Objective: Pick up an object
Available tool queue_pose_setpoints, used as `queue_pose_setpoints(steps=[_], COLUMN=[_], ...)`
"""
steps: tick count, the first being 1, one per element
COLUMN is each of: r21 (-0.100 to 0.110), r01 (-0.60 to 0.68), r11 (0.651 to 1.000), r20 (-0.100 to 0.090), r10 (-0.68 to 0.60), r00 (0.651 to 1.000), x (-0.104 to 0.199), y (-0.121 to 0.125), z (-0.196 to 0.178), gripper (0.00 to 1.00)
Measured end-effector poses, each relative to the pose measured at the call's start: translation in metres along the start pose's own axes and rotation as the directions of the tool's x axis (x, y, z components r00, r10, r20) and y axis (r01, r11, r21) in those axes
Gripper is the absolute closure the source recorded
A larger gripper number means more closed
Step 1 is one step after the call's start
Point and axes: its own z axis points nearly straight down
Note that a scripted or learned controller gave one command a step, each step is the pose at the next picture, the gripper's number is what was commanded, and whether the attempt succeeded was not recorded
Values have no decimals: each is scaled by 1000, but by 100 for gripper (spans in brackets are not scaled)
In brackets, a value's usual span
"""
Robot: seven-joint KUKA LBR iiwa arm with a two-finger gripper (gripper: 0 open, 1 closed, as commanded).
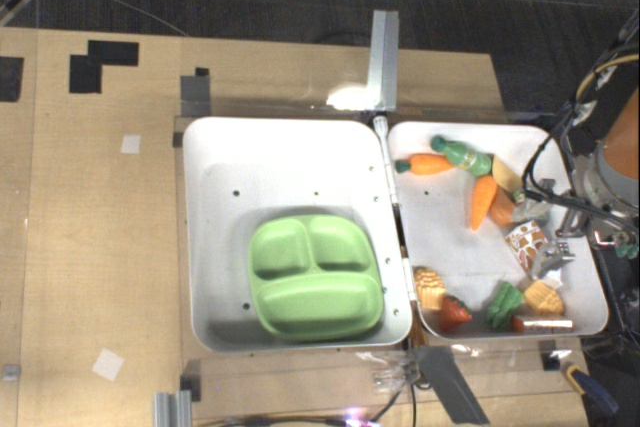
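The right bin [440, 235] holds several toy foods. Along its far side lie an orange carrot [430, 165], a green bottle [466, 156] and a second carrot [482, 201]. Along the near wall lie a yellow waffle-like piece [430, 288], a red piece [455, 314], a green piece [503, 303] and a yellow corn-like piece [543, 296]. My gripper [552, 255] reaches down from the right edge into this bin. It hangs just right of a brown-and-white patterned piece [525, 238] and above the corn-like piece. Nothing shows held in it.
The left bin [230, 165] holds a green divided plate [315, 275] toward its near side. A metal post [384, 60] stands behind the seam between the bins. Black cables [560, 130] loop from the arm over the right bin's far right corner.
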Motion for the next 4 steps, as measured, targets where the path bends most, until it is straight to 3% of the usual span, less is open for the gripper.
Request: queue_pose_setpoints(steps=[1,2,3,4], r21=[4,-1,-2,-2], r01=[43,43,78,-61], r11=[999,999,997,998], r20=[11,8,-9,6], r10=[-43,-43,-78,61], r00=[999,999,997,998], x=[-33,-38,-126,-84], y=[-3,57,93,95], z=[97,97,99,98], gripper=[0,0,0,0])
